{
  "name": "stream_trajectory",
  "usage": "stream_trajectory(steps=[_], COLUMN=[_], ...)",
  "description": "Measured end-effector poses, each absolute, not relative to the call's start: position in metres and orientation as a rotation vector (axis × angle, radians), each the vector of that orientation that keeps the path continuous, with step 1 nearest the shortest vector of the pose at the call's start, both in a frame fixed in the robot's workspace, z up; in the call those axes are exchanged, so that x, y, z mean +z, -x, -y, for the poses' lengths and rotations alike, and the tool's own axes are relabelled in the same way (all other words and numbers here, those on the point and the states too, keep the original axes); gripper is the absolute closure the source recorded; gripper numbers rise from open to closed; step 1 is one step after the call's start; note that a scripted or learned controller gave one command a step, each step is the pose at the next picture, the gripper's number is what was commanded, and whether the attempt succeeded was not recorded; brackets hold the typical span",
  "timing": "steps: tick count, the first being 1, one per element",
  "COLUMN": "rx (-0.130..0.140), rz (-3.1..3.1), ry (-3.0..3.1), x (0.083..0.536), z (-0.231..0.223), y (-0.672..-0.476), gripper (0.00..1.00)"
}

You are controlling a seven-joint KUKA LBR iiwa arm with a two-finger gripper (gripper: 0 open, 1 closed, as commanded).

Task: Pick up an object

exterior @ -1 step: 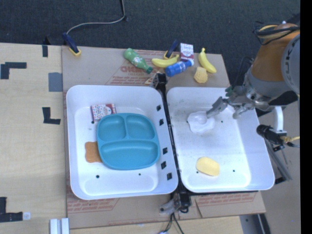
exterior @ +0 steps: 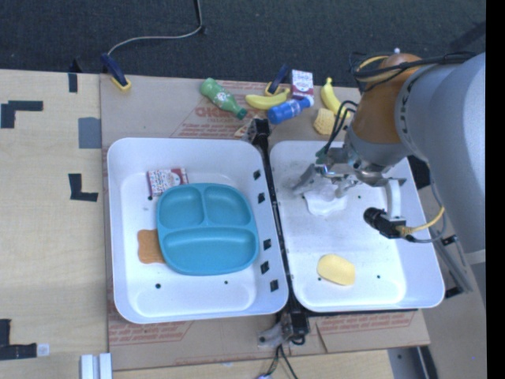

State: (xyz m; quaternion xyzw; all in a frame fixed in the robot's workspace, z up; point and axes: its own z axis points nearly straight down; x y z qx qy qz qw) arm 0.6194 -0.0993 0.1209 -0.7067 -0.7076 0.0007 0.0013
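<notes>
The two-finger gripper [exterior: 327, 181] hung low in the right white bin [exterior: 410, 287], fingers spread, directly over a small white lump [exterior: 323, 204]; nothing sat between them. A yellow rounded piece [exterior: 337, 270] lay near that bin's front. A red-and-white packet [exterior: 166, 181] in the left white bin [exterior: 126, 235], touching the blue divided plastic tray [exterior: 208, 227], carried print too small to read.

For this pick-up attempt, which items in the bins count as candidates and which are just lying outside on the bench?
In the bins, candidates: white object under the pincer, yellow piece, blue tray, small carton.

Outside, bystanders: green bottle, bananas, blue bottle.
</notes>
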Motion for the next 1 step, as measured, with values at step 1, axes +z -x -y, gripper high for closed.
stream_trajectory(steps=[1], rx=[-0.003], rz=[2.227], ry=[2.224], x=[0.0882], z=[0.1239], y=[-0.6375], gripper=[0.00])
